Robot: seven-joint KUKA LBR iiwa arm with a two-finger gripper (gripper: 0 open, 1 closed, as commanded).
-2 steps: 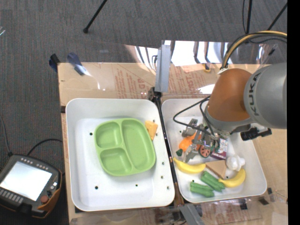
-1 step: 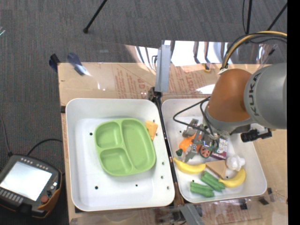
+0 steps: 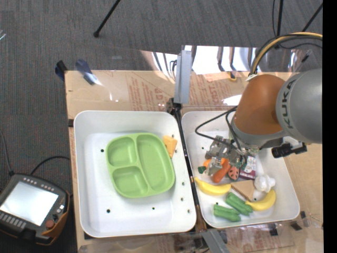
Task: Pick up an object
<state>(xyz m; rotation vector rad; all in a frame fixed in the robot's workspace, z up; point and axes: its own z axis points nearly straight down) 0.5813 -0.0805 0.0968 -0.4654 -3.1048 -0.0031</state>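
Gripper (image 3: 225, 153) positioned low over the right bin (image 3: 202, 121), at the upper middle of the toy pile, below the orange wrist band (image 3: 258, 105) of the arm. State of the end effector: cannot tell, metal parts crowded together and partly hidden by the wrist. Nothing seen clearly clamped. Orange toy carrot (image 3: 221, 172) lying at a slant directly beneath and just in front of the gripper, touching or nearly touching it; contact not resolvable. Watermelon slice toy (image 3: 235, 172) just beside the carrot, toward the view's right. Small packet with dark print (image 3: 250, 165) next to that, partly under the arm. Yellow banana (image 3: 211, 187) lying across the bin floor just below the carrot, near the bin's left wall. Second banana (image 3: 265, 201) toward the lower right corner, well apart from the gripper. White lumpy toy (image 3: 263, 183) just above that second banana. Green pea pods (image 3: 231, 206) near the bin's front edge, between the two bananas. Left bin (image 3: 95, 215) holding a green divided plate (image 3: 140, 164), three compartments, with a yellow-orange wedge (image 3: 170, 144) touching its upper right rim. Handheld control pendant (image 3: 31, 204) on the floor at the lower left, off the bench.
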